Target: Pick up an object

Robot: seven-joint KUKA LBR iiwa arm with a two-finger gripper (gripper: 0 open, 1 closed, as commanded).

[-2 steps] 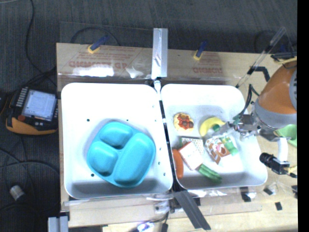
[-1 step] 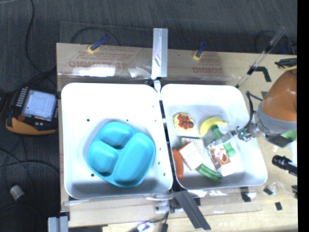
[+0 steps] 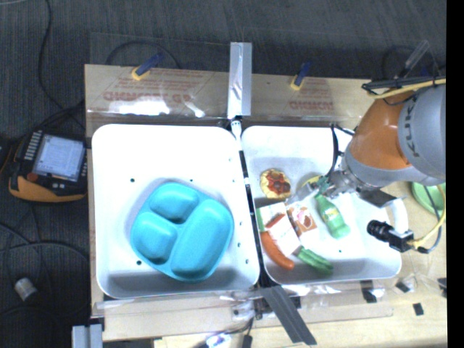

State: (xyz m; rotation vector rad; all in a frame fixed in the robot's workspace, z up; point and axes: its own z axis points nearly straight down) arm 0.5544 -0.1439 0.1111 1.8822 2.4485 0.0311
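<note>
On the bench (image 3: 167, 93) sit two shallow white bins side by side. The left bin (image 3: 116, 165) holds a turquoise divided tray (image 3: 183, 229), lying tilted near the bin's middle. The right bin (image 3: 290, 142) holds a cluster of small things: a round pizza-like toy (image 3: 276, 183) toward the back, a green bottle (image 3: 333, 217) lying on its side, a small red-and-white packet (image 3: 302, 218), a red-and-white carton (image 3: 283, 232), an orange sausage (image 3: 275, 253) near the front wall, and a green pod (image 3: 314, 259) beside it. The grey and orange arm (image 3: 395, 143) reaches in from the right. Its pincer (image 3: 325, 185) hangs low over the right bin, just behind the green bottle's top; whether it is apart or together, I cannot tell.
</note>
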